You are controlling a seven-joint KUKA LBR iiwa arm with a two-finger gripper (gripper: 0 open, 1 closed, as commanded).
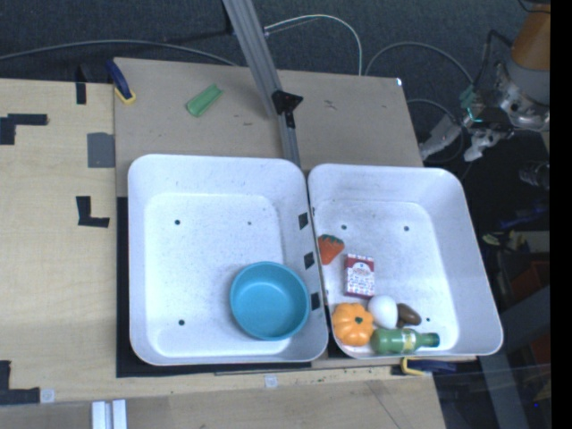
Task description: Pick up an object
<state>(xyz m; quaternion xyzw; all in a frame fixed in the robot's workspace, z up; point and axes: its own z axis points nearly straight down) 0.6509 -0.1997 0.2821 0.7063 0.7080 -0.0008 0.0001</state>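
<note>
Along the near wall of the right bin (465, 239) lies a cluster of small objects, any of which serves as the pick target: a carton (359, 275) with a red and white face, a strawberry (330, 248) just beyond it toward the shared wall, a pumpkin (352, 323), an egg (383, 311) touching the pumpkin, a brown piece (408, 314) beside the egg, and a green bottle (404, 340) at the near edge. The bottle lies on its side with its long axis running parallel to the near wall, neck pointing right. The carton sits apart from the rest and presents the least crowded target; its long axis runs roughly from far to near. The left bin (179, 186) holds one blue bowl (268, 300) near its near right corner, close to the shared wall. The gripper (487, 128) is at the upper right of the view, outside the right bin and beyond its far right corner, well apart from every object. Jaw state cannot be determined at this range. The cluster lies toward the near left from the gripper, across the full depth of the right bin. Judgement: the pick is at the approach stage, with nothing held. The coming move requires travel over the far rim, then a descent with the jaws set across the short axis of the chosen object.
</note>
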